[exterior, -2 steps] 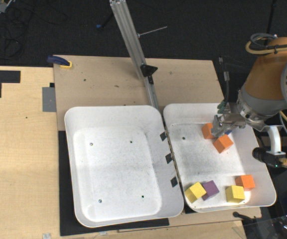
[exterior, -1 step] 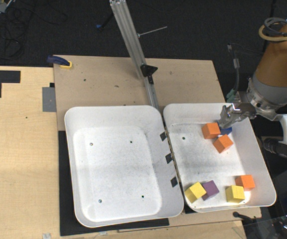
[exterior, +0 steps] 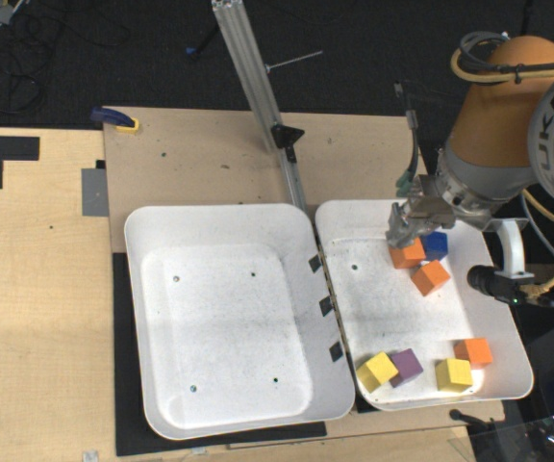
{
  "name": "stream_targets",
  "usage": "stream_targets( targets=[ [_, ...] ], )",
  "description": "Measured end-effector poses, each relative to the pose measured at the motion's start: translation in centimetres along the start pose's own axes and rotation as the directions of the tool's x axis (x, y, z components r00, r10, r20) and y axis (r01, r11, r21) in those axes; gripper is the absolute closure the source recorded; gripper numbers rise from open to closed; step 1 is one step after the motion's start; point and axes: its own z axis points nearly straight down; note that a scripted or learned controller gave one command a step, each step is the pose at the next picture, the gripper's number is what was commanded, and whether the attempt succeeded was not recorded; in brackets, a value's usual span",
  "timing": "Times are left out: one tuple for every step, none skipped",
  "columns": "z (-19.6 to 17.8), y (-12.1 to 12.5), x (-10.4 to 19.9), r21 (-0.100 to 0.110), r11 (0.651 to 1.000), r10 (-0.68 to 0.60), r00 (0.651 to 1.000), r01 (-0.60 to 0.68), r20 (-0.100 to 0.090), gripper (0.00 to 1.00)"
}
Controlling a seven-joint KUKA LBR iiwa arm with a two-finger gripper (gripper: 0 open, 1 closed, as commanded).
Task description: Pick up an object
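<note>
The right bin (exterior: 373, 301) holds several small blocks. An orange block (exterior: 408, 252) and a blue block (exterior: 435, 244) sit together near its back, with a second orange block (exterior: 431, 276) just in front of them. My gripper (exterior: 409, 223) hangs directly over the first orange block, its tip touching or nearly touching it; whether anything is between the fingers is hidden by the gripper body. Near the front edge lie a yellow block (exterior: 377, 370), a purple block (exterior: 406, 365), another yellow block (exterior: 454, 374) and an orange block (exterior: 475, 352).
The left bin (exterior: 152, 258) stands beside the right one, joined by black clips (exterior: 323, 304). A slanted aluminium rail (exterior: 256, 80) rises behind the bins. The arm's orange band (exterior: 493, 104) fills the upper right.
</note>
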Motion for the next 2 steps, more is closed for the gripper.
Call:
stream_targets(
  targets=[
    [0.9, -0.2, 6.2, 0.001, 1.0, -0.002, 1.0, 0.002, 0.0, 1.0],
    [1.4, -1.1, 10.8, 0.002, 1.0, 0.0, 1.0, 0.0, 0.001, 1.0]
  ],
)
